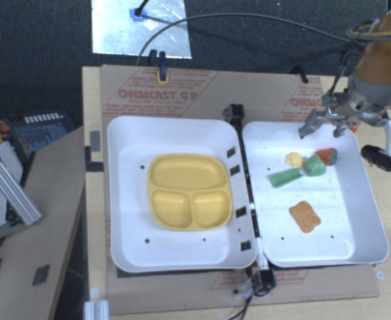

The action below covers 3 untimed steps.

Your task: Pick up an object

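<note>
My gripper (323, 127) hangs over the far edge of the right bin (362, 239), its two fingers spread open with nothing between them. Just below it in that bin lie a small yellow piece (293, 159), a green piece with a long handle (297, 172) and a red piece (326, 155), clustered close together. An orange toast-like piece (304, 216) lies apart from them, nearer the front. The gripper stands above and behind the cluster, touching none of it.
The left bin (125, 245) holds a yellow divided plate (184, 191). A black hinge strip (243, 179) runs between the bins. Cables (249, 19) cross the dark floor behind the bench, and a foil sheet (139, 15) lies at the back left.
</note>
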### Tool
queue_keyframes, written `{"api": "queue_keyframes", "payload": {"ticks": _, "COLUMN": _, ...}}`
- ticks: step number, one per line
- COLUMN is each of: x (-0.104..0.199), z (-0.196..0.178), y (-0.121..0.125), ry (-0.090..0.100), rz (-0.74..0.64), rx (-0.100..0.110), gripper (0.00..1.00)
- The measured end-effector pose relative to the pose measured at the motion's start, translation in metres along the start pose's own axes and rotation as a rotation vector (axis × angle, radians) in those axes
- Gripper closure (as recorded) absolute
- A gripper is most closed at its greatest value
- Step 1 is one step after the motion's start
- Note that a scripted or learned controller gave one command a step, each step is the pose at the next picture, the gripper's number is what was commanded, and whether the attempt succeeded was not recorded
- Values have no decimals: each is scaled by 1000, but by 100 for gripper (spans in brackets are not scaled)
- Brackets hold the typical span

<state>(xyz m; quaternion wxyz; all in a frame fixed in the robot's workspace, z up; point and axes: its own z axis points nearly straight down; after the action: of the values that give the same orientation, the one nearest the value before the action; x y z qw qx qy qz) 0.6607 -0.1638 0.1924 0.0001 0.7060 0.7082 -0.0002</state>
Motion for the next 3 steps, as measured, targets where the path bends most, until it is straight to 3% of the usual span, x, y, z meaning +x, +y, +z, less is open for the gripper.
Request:
{"api": "queue_keyframes", "payload": {"ticks": 2, "x": 5, "z": 110, "y": 1, "ry": 0, "rz": -4, "rx": 1, "gripper": 0}}
{"api": "queue_keyframes", "payload": {"ticks": 3, "x": 5, "z": 95, "y": 3, "ry": -1, "rz": -5, "rx": -7, "gripper": 100}}
